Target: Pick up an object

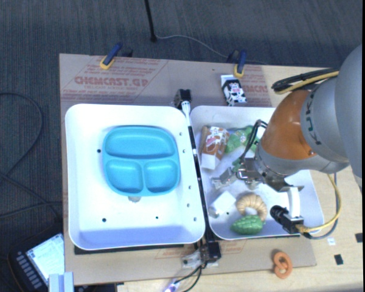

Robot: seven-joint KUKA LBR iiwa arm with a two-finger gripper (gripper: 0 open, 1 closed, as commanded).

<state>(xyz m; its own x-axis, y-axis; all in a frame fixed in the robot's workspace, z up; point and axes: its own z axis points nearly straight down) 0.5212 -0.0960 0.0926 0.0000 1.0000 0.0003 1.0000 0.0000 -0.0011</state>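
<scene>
Clutter is heaped in the right shallow white bin (313, 215), where the grey two-finger gripper (240, 174) is lowered above a tan croissant-shaped pastry (251, 203) and green lumpy toy (248, 225); grip state cannot be told.

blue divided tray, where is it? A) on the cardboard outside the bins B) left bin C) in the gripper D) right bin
B: the blue divided tray lies flat in the left bin, while the gripper is over the right bin among the food items.
</scene>
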